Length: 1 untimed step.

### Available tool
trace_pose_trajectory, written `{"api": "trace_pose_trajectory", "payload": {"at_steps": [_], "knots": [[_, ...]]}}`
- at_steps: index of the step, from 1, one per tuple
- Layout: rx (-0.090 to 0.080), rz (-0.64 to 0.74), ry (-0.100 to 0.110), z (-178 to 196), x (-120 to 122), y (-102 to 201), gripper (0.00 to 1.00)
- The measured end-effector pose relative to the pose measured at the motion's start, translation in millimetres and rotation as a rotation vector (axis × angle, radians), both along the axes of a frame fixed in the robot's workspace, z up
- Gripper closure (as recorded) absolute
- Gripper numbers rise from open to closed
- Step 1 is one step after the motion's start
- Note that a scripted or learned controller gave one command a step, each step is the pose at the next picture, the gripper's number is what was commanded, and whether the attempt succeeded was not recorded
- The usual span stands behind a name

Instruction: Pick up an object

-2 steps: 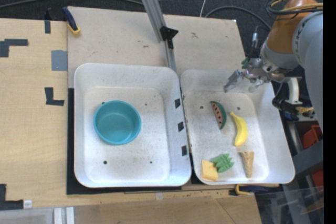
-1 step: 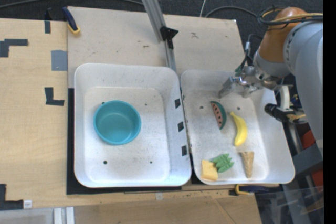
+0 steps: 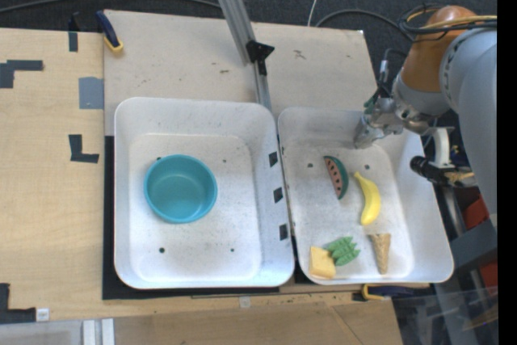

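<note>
Pale wooden bench [image 3: 48, 174] under dark carpet at the far edge, with a lighter board [image 3: 186, 61] laid across its far middle and scraps of dark tape along the left. Two shallow white bins side by side on it: left bin [image 3: 129, 254], the larger, holding a teal bowl [image 3: 181, 188] left of its centre; right bin [image 3: 428, 254] holding the small toys. Slanting down from the far edge to the gap between the bins, a grey metal pole [image 3: 230, 0]. Reaching in from the right, grey arm [image 3: 477, 93] with its orange band [image 3: 428, 52], bent down toward the far right corner of the right bin. Gripper [image 3: 367, 133] low over that corner, above bare bin floor, nothing seen between its fingers; open or clenched, cannot tell. Near it but apart, toward the near side, a watermelon slice [image 3: 336, 176], and just right of that a yellow banana [image 3: 369, 199]. Along the near edge of the right bin, a green leafy piece [image 3: 345, 250], an ice cream cone [image 3: 380, 251] to its right, and a yellow block [image 3: 321, 263] touching the leafy piece on its left. Far left on the board, a blue and yellow clamp [image 3: 109, 32].
</note>
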<state>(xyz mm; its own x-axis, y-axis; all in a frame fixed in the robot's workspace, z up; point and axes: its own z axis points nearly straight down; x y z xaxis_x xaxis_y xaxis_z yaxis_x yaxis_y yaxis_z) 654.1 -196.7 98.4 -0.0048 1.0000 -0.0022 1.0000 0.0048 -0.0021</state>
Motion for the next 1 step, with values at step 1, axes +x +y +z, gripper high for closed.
{"api": "trace_pose_trajectory", "payload": {"at_steps": [1], "knots": [[0.001,-0.003,-0.006,54.7,3.3,-9.0,1.00]]}}
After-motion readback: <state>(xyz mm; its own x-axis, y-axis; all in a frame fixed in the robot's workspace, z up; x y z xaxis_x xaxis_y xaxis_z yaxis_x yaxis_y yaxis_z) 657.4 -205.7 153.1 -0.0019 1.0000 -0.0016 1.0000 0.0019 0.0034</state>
